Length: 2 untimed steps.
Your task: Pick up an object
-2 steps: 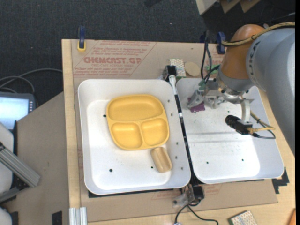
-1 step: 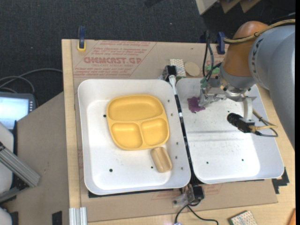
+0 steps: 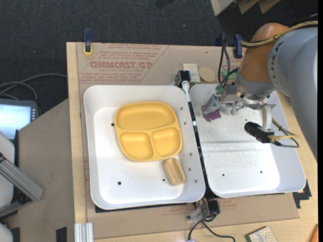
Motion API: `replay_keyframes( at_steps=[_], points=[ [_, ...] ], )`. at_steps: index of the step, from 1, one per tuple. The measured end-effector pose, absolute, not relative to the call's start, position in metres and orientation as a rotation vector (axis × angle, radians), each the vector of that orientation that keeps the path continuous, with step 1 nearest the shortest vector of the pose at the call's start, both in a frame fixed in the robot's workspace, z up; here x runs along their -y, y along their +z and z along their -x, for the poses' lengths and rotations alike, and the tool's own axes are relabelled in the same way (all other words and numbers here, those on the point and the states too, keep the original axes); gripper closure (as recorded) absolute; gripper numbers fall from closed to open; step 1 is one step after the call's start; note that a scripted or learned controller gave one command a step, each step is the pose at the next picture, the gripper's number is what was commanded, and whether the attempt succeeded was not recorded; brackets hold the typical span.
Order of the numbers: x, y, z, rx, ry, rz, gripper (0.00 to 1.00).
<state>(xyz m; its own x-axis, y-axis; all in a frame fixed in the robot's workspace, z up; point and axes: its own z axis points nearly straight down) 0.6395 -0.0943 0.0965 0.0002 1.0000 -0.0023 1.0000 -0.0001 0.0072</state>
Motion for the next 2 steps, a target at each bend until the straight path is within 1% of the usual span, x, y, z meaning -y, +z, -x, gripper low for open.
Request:
replay_keyframes(
  at_steps=[1,2],
  points=[
    [0.0945,0.1073,-0.6402,-2.214,0.009,-2.215,1.0],
    [0.0945,0.1066,-0.64,-2.215,0.008,-2.215,0.0]
  ],
)
